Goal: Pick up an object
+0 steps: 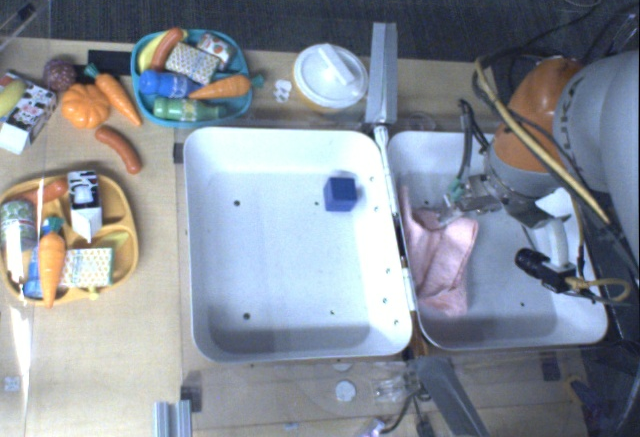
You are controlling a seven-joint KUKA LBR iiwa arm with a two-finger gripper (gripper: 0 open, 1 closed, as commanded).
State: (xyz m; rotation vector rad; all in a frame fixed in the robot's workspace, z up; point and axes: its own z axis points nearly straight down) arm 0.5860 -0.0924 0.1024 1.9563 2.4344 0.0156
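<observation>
Jaws: we cannot tell whether they are spread or pressed together. The gripper (468,197) sits low in the right bin (560,325), and its tip is dark and blurs into the clutter of cables around it. We see nothing clearly pinched.

Nearest candidate: a pink cloth (445,260), crumpled against the left wall of the same bin. Its far end lies right at the gripper tip, either touching it or just under it; we cannot tell which. Its long axis runs from there toward the camera, roughly parallel to the wall between the bins. So the bulk of the cloth lies on the near side of the jaws and slightly left in the view.

Our judgement is that a grasp here depends on coming down on a raised fold, not the flat edge. Soft fabric may slip out or drag.

Next out: a blue block (341,193) in the left bin (290,345), well apart from the gripper, across the dividing wall and leftward in the view. It stands alone on bare floor and looks like the easier rigid target, but the arm would have to lift over the wall to reach it.

Farther still, off the bins: a white lid (331,75), a blue bowl (240,107) of toy food, and a yellow tray (118,270) at the bench's left side.
</observation>
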